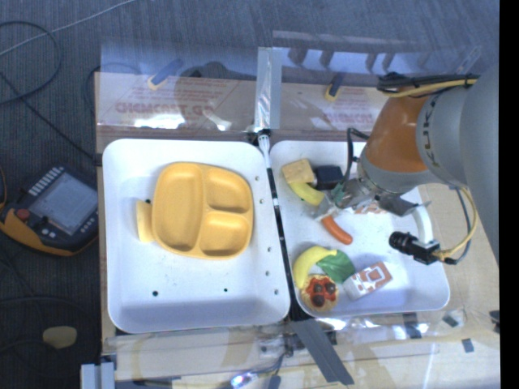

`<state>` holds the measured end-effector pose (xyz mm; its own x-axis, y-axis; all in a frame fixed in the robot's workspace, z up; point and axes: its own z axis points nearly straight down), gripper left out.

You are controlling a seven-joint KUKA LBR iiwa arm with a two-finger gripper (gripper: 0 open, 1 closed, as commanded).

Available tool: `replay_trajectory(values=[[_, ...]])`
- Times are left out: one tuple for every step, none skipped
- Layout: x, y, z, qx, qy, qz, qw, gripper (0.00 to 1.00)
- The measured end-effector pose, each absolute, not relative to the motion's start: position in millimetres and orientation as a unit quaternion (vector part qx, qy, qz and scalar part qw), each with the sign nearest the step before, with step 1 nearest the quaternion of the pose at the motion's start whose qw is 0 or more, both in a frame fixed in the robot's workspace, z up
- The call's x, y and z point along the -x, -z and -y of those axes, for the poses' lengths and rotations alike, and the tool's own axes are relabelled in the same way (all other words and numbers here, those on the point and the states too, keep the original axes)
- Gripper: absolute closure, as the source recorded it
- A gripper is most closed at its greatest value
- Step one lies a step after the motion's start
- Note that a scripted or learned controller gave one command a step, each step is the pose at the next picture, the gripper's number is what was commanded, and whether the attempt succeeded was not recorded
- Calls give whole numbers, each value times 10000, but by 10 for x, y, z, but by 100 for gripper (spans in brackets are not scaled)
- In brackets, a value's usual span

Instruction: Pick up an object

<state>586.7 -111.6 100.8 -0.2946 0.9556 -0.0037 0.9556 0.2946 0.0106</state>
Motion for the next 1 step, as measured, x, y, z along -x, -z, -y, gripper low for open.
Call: replay_trajectory(values=[[-5970, -1833, 633, -6271, 7, -7789, 0, 100]])
